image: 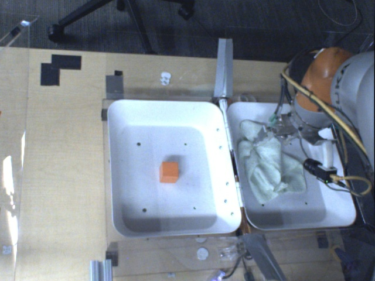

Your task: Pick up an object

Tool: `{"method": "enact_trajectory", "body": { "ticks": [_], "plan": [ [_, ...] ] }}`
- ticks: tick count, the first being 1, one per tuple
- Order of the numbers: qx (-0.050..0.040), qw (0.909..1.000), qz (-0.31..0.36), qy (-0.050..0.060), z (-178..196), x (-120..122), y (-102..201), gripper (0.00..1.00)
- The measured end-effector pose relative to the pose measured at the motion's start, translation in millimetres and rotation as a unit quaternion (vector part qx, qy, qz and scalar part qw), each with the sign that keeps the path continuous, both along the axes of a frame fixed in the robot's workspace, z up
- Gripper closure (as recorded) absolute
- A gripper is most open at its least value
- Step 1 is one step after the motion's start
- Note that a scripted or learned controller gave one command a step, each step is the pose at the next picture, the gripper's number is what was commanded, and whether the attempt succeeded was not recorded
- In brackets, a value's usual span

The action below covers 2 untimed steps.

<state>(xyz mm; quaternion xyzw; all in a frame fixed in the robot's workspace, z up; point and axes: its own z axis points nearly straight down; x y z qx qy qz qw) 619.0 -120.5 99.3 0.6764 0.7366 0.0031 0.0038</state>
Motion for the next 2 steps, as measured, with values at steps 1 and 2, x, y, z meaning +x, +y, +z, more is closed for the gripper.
{"method": "enact_trajectory", "body": {
  "ticks": [1, 2],
  "plan": [
    [0.0002, 1.0, 0.001, -0.002, 11.3, 1.8, 1.3, 1.0],
    [0.001, 0.9952, -0.098, 0.003, 103.1, -18.0, 60.0, 1.0]
  ]
}}
